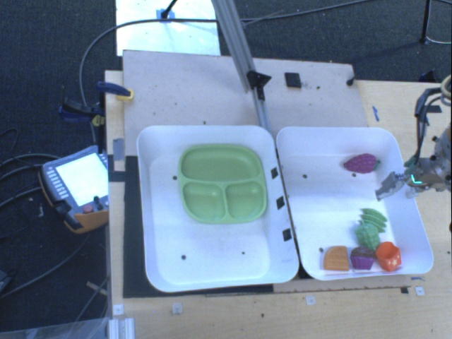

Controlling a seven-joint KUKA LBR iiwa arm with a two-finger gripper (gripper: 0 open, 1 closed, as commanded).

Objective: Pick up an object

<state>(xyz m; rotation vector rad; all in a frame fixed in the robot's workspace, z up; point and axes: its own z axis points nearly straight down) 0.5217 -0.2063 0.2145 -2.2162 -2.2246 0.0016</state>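
Observation:
In the right bin point(318, 189), a purple berry-like toy point(361, 163) lies near the far right corner. A green leafy toy point(371, 224) lies lower down. Along the near wall sit an orange block point(336, 258), a small purple toy point(362, 258) and a red-orange toy point(388, 256), close together. My gripper point(390, 187) hangs over the right bin's right side. It is just below and right of the purple berry toy and above the green leafy toy. Nothing is visibly held in it.
The left bin point(162, 246) holds a green divided plate point(223, 183). A grey pole point(240, 41) slants over the board behind the bins. A handheld pendant point(78, 186) lies off the bench to the left.

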